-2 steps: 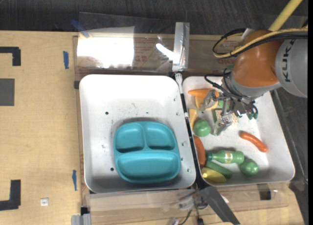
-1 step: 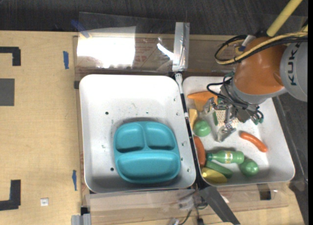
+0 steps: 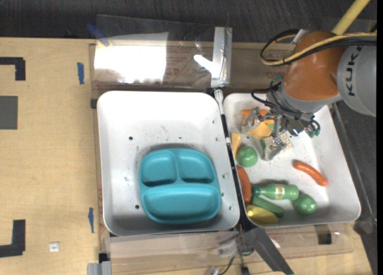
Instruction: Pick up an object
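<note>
My gripper (image 3: 276,139) reaches down into the right bin (image 3: 341,166) from the orange wrist band above it. Its tip hangs over a cluster of small objects at the bin's upper left: an orange and yellow piece (image 3: 258,128) and a green ball (image 3: 246,157). A small speckled item (image 3: 277,143) sits right at the fingertips. An orange carrot-like piece (image 3: 310,172) lies to the right. A green bottle (image 3: 275,192), a green round object (image 3: 306,205) and a yellow piece (image 3: 258,213) lie along the bin's near side. An orange-red stick (image 3: 244,184) lies by the left wall.
The left bin (image 3: 119,118) holds a teal divided tray (image 3: 178,185). A clear plastic sheet (image 3: 149,58) lies behind the bins. Cables (image 3: 281,46) loop off the wrist. Cardboard bench surface (image 3: 42,148) spreads to the left.
</note>
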